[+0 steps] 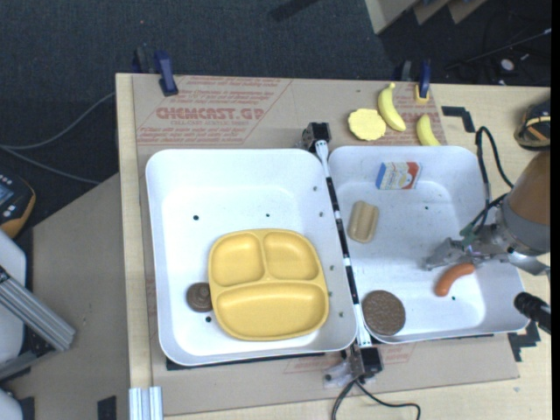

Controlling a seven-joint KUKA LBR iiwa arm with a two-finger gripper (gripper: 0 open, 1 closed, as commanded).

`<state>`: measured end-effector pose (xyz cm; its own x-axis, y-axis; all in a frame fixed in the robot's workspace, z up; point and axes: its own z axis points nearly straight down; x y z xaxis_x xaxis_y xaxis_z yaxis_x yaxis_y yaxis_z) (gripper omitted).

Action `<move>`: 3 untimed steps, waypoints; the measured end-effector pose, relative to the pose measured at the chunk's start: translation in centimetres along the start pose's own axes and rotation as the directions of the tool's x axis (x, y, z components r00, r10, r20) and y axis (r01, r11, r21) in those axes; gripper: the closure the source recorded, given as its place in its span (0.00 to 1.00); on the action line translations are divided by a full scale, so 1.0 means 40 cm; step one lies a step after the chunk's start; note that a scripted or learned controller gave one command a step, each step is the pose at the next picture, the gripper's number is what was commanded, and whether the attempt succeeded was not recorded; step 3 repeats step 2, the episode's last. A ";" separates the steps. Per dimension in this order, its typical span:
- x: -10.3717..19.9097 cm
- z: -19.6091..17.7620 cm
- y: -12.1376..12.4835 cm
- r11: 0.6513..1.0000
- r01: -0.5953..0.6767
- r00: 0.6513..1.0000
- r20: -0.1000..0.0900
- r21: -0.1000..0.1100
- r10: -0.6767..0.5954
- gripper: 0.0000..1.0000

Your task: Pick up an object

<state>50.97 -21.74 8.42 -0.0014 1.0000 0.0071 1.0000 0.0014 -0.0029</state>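
Observation:
The right bin holds several objects. An orange sausage lies near its right wall. A brown round patty sits at the front left corner, a tan bread-like piece lies by the left wall, and a small blue, red and white carton is at the back. My gripper is low in this bin, just above and behind the sausage, and the arm comes in from the right. From this angle I cannot make out whether the sausage is in its grasp.
The left bin holds a yellow divided tray and a small brown disc beside it. Behind the right bin, on the board, lie two toy bananas and a yellow round piece. Cables run along the right bin's far right side.

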 end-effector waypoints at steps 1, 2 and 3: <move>0.016 0.000 -0.081 1.000 -0.003 1.000 0.005 0.001 0.003 0.00; 0.015 -0.026 -0.076 1.000 -0.003 1.000 0.007 -0.004 0.003 1.00; 0.015 -0.026 -0.076 1.000 -0.003 1.000 0.007 -0.004 0.003 1.00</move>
